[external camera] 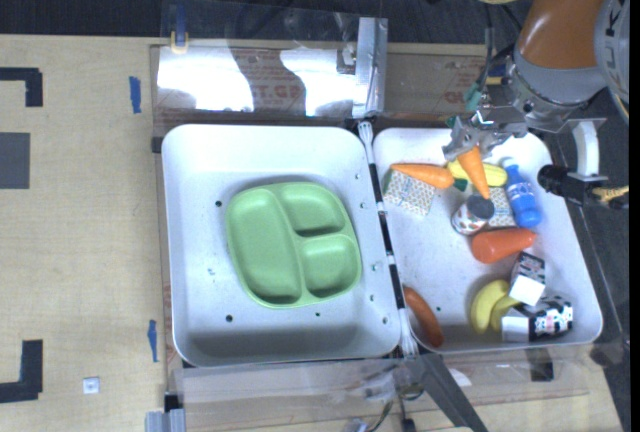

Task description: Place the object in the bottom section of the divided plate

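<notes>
Camera view, plate: You see the green divided plate (293,242) in the middle of the left bin (190,160). No object lies in any of its sections.

Camera view, bottom section: I judge that the target is one of the sections toward the near edge of the left bin. It holds nothing, so the placing is not yet done.

Camera view, objects: The right bin (575,230) carries the things. A carrot (425,175) lies near the far left corner beside a patterned packet (408,190). A second carrot (477,175) and a blue bottle (519,195) lie near the far edge. A red-orange vegetable (500,243) is in the middle, and a banana (486,303) is near the near edge.

Camera view, gripper: The gripper (478,130) is over the far edge of the right bin, just above the second carrot. You cannot tell from here if it is released or clenched, and nothing clearly sits in it.

Task's thing: It is among the objects in the right bin, and I cannot say which one it is.

Progress: Early, in my judgement. The pick, the carry to the left bin and the release are all left.
</notes>
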You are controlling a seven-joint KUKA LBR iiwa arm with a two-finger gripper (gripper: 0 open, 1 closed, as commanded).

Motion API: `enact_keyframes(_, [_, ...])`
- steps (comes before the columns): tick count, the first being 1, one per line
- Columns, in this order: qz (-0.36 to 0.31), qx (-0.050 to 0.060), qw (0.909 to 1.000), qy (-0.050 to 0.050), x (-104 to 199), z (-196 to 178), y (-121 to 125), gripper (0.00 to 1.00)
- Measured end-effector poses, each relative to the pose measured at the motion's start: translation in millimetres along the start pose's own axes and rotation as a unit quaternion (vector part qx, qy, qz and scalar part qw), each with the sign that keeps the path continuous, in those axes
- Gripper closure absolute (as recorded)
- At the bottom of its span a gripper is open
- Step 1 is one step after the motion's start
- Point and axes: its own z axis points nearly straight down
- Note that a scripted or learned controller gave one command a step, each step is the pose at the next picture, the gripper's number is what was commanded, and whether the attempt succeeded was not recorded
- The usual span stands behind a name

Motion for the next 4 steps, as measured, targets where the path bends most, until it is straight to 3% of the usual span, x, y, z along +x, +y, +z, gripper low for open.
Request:
enact_keyframes(1, [-0.052, 0.0, 0.9987, 0.001, 85, 61, -4, 1.0])
enact_keyframes(2, [-0.114, 0.001, 0.9935, 0.001, 183, 83, -34, 1.0])
enact_keyframes(3, [-0.192, 0.002, 0.9815, 0.001, 237, 88, -73, 1.0])
enact_keyframes(4, [-0.191, 0.001, 0.9816, 0.001, 236, 88, -73, 0.0])
